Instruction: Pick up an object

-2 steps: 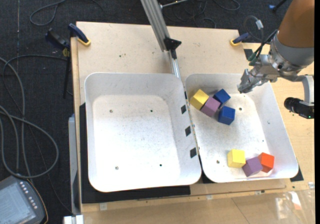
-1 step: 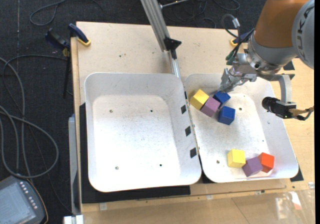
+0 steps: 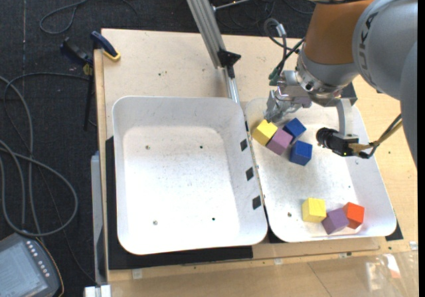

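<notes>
The right bin (image 3: 362, 186) holds two clusters of small blocks. At its far left lie a yellow block (image 3: 264, 132), a purple block (image 3: 281, 141) and two blue blocks (image 3: 294, 127) (image 3: 301, 152), packed close together. Near the front edge sit another yellow block (image 3: 314, 209), a purple block (image 3: 335, 220) and an orange block (image 3: 355, 213). My gripper (image 3: 281, 109) hangs low over the far cluster, just above the yellow block and the upper blue block. I see no block lifted off the bin floor.
The left bin (image 3: 119, 113) stands beside the right one, their rims meeting in the middle. A slanted metal pole (image 3: 202, 13) crosses the bench at the back. A black cable fitting (image 3: 332, 141) hangs from the arm over the right bin.
</notes>
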You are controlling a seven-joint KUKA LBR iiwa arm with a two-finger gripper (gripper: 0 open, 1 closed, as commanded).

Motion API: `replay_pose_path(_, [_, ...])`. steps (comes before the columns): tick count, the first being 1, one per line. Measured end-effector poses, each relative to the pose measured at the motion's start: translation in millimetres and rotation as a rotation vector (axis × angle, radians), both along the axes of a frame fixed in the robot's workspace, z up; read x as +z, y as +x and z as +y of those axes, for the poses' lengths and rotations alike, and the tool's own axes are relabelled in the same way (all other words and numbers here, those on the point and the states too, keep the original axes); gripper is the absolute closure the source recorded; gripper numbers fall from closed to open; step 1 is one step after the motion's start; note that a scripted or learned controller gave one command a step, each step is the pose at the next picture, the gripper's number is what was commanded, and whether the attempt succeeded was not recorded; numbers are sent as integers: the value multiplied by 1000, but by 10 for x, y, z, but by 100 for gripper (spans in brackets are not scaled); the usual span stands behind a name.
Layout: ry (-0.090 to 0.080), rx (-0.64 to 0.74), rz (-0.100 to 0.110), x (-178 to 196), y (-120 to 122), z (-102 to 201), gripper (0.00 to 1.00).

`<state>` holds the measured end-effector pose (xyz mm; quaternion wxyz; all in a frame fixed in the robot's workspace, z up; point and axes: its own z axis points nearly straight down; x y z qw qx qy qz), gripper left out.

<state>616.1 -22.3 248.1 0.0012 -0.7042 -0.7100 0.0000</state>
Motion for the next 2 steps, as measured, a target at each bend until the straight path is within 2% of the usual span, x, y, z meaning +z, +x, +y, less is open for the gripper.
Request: replay_pose_path(2, [0,-1,-5,90,333,1051,100])
